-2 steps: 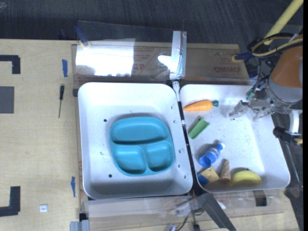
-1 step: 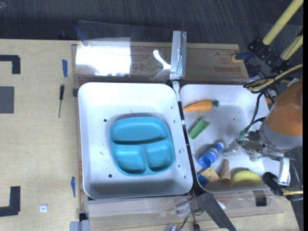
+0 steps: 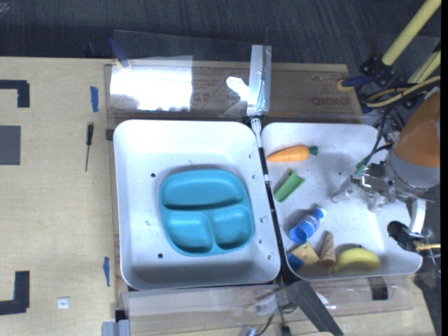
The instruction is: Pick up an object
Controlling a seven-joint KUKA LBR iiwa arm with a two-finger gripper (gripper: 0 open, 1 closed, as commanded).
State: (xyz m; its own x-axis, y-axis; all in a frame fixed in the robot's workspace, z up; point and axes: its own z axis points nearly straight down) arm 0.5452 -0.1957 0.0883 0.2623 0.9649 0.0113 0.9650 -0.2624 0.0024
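Banana [image 3: 358,259] sits at the bin's [image 3: 329,135] near edge; gripper [image 3: 369,185] hovers above, can't tell its state, needs to descend.

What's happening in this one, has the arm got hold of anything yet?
Nothing shows in its grip. The arm's gripper sits low over the right bin, on bare floor near its right side. The carrot, green block, blue bottle, brown cone-shaped piece and banana all lie loose in that bin, apart from the gripper. The left bin holds a blue divided tray.
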